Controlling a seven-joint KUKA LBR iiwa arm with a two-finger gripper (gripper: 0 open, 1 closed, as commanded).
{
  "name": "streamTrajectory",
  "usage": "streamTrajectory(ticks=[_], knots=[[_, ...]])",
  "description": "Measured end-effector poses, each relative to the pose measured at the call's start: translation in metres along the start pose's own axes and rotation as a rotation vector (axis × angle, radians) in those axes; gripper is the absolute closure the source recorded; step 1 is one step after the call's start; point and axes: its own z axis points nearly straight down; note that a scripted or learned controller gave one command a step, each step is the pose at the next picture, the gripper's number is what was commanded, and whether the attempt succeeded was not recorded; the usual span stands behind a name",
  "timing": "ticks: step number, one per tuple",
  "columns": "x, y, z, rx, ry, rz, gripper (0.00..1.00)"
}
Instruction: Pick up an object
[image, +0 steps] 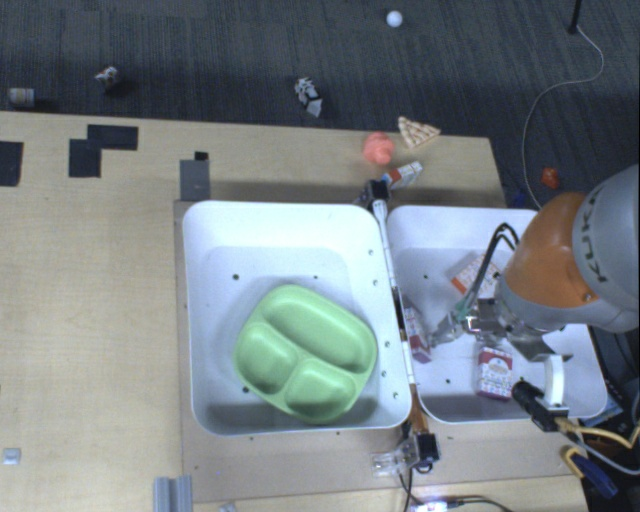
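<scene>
Two bins (200, 300), green tray (305, 352) left, small red box (494, 374) beside arm (560, 270), jaws' state unclear.

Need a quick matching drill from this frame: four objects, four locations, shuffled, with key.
Things:
1. green three-compartment plastic tray
2. small red-and-white carton
3. round pink ball
4. small white ball

Places:
A. dark floor beyond the bench
B. right white bin
C. left white bin
D. wooden bench top, behind the bins

Pairs: 1-C, 2-B, 3-D, 4-A
</scene>
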Motion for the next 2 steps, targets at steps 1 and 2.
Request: streamTrajectory(ticks=[1,2], knots=[[0.008,0.047,0.001,0.001,0.003,-0.006,0.00],[0.008,0.048,-0.011,-0.004,0.002,-0.007,1.00]])
